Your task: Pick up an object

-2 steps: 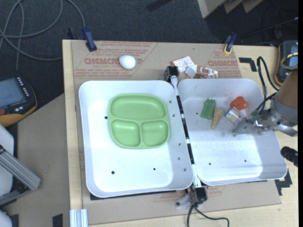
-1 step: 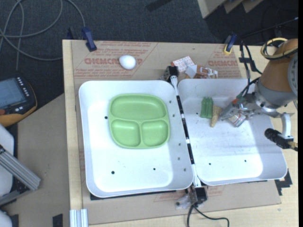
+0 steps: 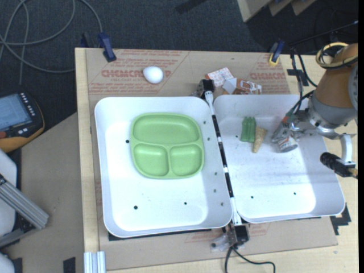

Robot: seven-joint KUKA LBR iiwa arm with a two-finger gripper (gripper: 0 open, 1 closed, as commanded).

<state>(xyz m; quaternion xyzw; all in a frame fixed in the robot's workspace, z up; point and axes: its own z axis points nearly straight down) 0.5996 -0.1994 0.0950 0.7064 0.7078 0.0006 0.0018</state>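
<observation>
We're seeing the arm (image 3: 335, 87) reaching in from the right, orange band up top, wrist angling down-left into the right bin (image 3: 273, 181). The gripper (image 3: 284, 140) is sitting low near the bin's upper right; can't tell how its claw is set, too blurred. We're looking at a green block (image 3: 248, 129), upright-ish rectangle, w/ a tan cone-like piece (image 3: 259, 139) touching its right side, both lying in the right bin's upper middle, just left of the gripper. The left bin (image 3: 114, 169) is holding a green 3-compartment tray (image 3: 168, 145). A white egg-like ball (image 3: 152, 74) is lying on the board behind the left bin.
</observation>
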